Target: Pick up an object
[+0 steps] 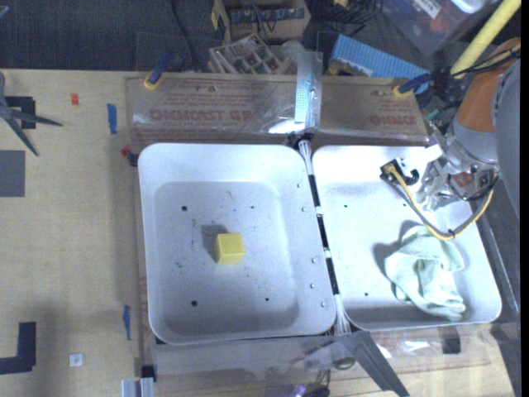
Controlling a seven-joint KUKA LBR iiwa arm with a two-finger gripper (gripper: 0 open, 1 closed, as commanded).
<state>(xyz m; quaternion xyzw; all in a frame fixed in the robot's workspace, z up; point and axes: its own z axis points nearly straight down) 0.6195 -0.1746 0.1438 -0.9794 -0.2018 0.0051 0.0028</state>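
While the small yellow block point(230, 247) sits near-cubic and slightly skewed in your view's left white bin point(165, 180), you cannot tell the gripper's point(426, 184) state; the red lettering on the cardboard strip point(215, 106) is unreadable.

On my wooden bench point(66, 263), cardboard panels point(207, 106) stand along the far side; a blue tape strip point(111, 118) lies to their left.

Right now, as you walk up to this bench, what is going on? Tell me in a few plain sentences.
A grey arm with an orange band reaches in from the right, and its gripper is over the back of the right-hand shallow white bin. A crumpled pale green cloth lies nearer the front of that bin, apart from the gripper. A small yellow cube sits in the left-hand white bin. Nothing looks picked up yet.
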